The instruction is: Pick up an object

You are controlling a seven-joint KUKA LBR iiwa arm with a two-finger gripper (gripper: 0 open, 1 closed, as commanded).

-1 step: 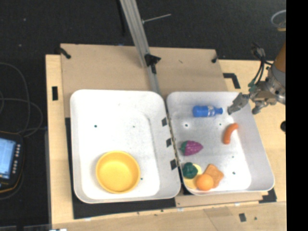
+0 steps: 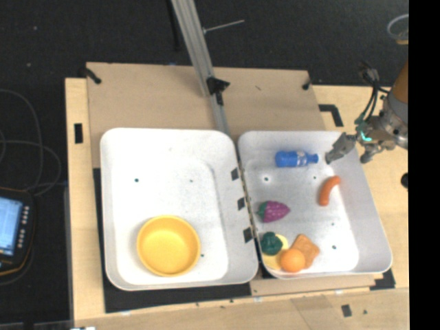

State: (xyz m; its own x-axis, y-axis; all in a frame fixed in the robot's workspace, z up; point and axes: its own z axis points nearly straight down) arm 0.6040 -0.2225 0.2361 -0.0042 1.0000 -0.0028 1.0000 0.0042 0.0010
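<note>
My gripper [image 2: 354, 149] hangs over the far right rim of the right bin [image 2: 357, 184], open, with nothing between its fingers. In that bin a blue bottle [image 2: 295, 159] lies just left of the gripper. An orange carrot-like piece [image 2: 328, 190] lies below the gripper. A purple grape-like toy [image 2: 273, 211] rests near the bin's left side. At the front sit a green and yellow toy [image 2: 271, 243], an orange ball [image 2: 292, 260] and an orange-brown block [image 2: 306, 247].
The left bin [image 2: 165, 163] holds a yellow bowl [image 2: 168, 245] at its front. A slanted metal pole [image 2: 199, 53] rises behind the bins. Clips [image 2: 242, 205] join the two bins along the middle seam.
</note>
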